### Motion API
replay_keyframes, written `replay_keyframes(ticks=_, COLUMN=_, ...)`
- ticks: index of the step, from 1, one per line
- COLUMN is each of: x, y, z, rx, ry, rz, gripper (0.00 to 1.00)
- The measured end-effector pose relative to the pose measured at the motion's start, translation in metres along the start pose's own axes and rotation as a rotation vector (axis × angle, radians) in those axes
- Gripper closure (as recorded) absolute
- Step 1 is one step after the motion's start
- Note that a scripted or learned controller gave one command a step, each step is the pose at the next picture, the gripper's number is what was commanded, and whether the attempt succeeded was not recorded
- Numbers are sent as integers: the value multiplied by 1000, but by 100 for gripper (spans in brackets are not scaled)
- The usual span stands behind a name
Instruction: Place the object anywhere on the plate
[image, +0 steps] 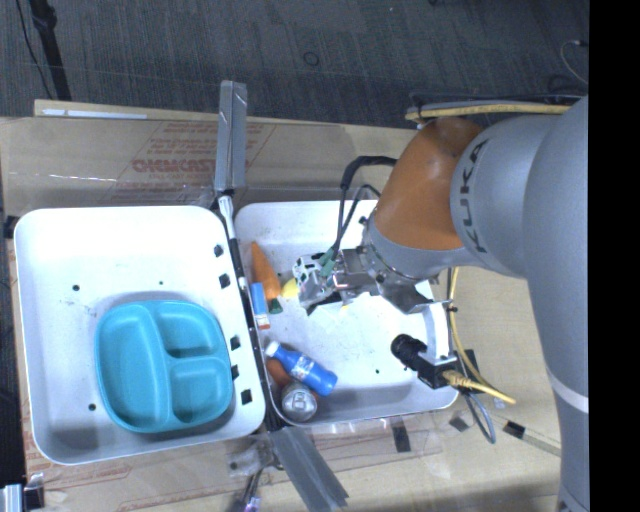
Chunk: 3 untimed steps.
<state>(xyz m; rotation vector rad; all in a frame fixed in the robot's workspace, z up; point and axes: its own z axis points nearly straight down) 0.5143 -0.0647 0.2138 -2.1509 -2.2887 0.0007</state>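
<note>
Nearest the camera, a silver can (299, 403) and a blue bottle (303, 367) lie below and left of the tool (322, 281). The tool hangs low in the right bin (400, 398) by an orange carrot (262, 266) — whether it grips anything, I cannot tell. Picking seems in hand; next comes a lift and carry far left, to the blue plate (160, 366).
</note>
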Motion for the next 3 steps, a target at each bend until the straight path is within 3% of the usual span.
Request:
replay_keyframes(ticks=1, x=74, y=-19, z=13, rx=6, ry=0, rz=-31, gripper=100)
replay_keyframes(ticks=2, x=149, y=-29, z=11, rx=6, ry=1, rz=-152, gripper=100)
replay_keyframes(ticks=3, x=149, y=-29, z=11, rx=6, ry=0, rz=-151, gripper=0)
